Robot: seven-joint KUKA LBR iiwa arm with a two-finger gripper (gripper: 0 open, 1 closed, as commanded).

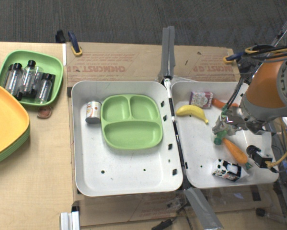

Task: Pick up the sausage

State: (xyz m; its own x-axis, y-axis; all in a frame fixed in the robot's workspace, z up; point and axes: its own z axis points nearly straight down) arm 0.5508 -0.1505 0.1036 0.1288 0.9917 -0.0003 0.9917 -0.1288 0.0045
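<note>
Camera view shows the slim reddish-orange sausage (220,102) lying in the right white bin (200,174), just beyond and to the right of the curved yellow banana (193,112), beside a pink printed packet (200,99) and partly hidden by the grey arm. The metal gripper (224,126) hangs on the near right of the banana, over the green top of an orange carrot (235,151); whether it is open or closed cannot be told. A good pick probably means shifting away from the carrot toward the sausage, aligning across its narrow width, and descending clear of the packet.
</note>
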